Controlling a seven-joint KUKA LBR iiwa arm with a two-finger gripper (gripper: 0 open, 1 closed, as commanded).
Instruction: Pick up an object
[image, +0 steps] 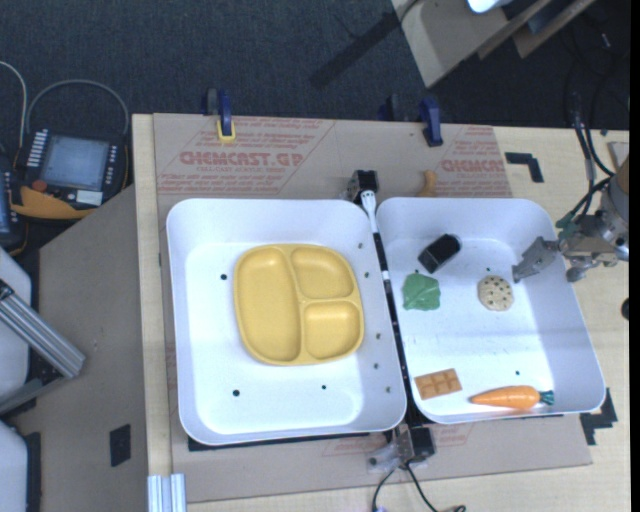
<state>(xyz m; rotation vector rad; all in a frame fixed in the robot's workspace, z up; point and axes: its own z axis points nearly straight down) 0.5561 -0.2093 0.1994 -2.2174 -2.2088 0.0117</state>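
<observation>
bins (200, 300): smooth glossy white plastic
tray (297, 302): matt yellow plastic
bench board (300, 150): matt brown cardboard
my gripper (545, 255): dull grey metal

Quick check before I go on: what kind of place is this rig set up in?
Most likely a robotics lab test bench: two white bins clamped onto a board, a teach pendant on the dark floor, and toy food such as a carrot and a cookie.
</observation>
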